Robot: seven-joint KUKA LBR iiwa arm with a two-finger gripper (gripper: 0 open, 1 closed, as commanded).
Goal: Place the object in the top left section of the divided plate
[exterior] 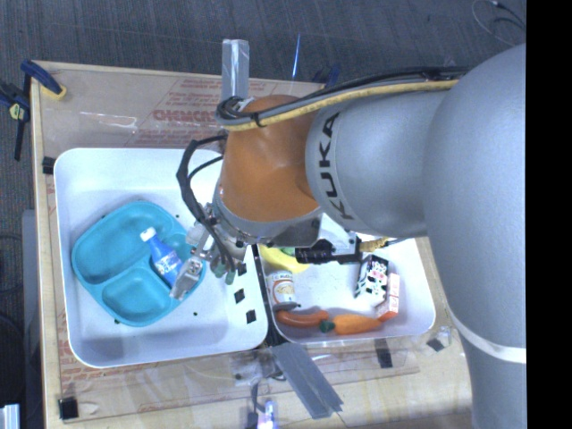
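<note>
Your gripper (189,275) hangs at the plate (107,257) rim, seemingly pinching a small blue-white object (164,256) over the right section. Placing step looks underway; next you must carry it to the top left section before releasing.

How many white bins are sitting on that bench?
2: the left bin holds a blue divided plate; the right bin, partly hidden by the arm, holds small items.

The counter (134,105) carried two shallow white bins side by side. The left bin (80,172) sat toward the left. The right bin (416,315) touched it on the right, partly under the arm.
</note>
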